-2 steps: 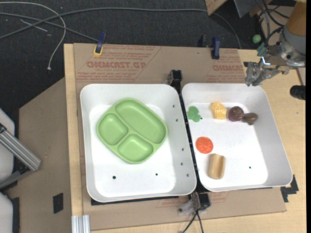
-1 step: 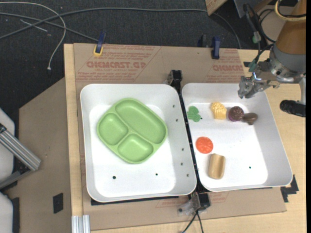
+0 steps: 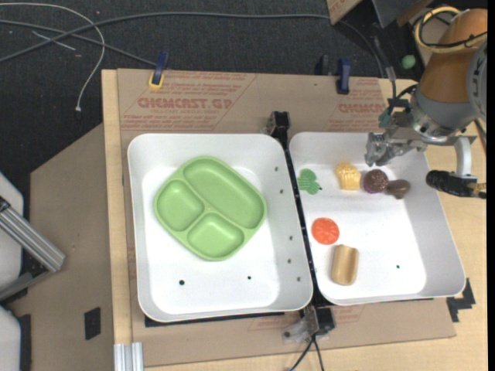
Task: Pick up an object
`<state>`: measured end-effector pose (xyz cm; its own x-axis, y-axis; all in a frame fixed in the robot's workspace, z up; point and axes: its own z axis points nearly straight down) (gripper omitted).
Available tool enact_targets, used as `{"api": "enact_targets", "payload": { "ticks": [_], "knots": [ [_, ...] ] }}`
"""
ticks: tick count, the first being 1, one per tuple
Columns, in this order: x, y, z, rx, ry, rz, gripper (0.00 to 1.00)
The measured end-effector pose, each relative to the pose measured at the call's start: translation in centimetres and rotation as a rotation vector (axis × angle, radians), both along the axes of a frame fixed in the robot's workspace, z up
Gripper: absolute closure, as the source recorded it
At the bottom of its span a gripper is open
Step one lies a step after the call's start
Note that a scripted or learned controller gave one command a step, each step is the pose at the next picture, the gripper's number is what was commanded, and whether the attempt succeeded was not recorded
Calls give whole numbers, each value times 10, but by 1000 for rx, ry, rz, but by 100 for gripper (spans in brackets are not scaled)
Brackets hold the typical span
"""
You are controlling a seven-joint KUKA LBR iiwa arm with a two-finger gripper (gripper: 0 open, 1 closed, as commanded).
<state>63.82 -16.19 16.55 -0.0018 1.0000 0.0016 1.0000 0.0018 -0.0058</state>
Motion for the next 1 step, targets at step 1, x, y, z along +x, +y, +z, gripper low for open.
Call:
{"api": "enact_targets", "payload": {
  "ticks": [1],
  "knots": [
    [-8,2,-59,0,0,-2,0]
  ]
}}
